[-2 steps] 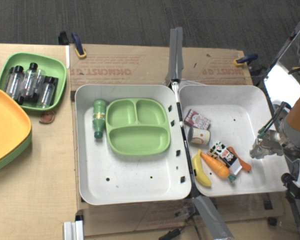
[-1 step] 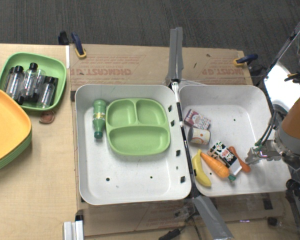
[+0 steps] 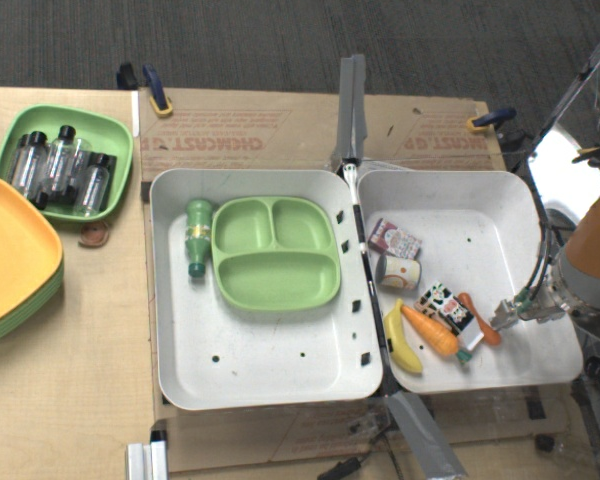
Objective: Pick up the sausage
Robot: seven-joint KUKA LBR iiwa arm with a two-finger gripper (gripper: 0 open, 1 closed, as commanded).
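In the right bin (image 3: 480, 363), nearest the camera, a banana (image 3: 403, 343) lies against the left wall with a carrot (image 3: 430, 330) just beside it. The sausage (image 3: 478, 319), small and reddish, rests near the bin's front right, touching a black-and-white patterned box (image 3: 447, 307). The gripper (image 3: 513, 311) sits just right of the sausage, low in the bin; whether it is spread or pressed together cannot be told. Farther back stand a small cup (image 3: 400, 271) and a pink carton (image 3: 394, 238). The left bin (image 3: 260, 378) holds a green divided plate (image 3: 276, 252) and a green bottle (image 3: 198, 236) beside it. On the bench at the far left, a green tray (image 3: 108, 138) contains dark bottles (image 3: 60, 171).
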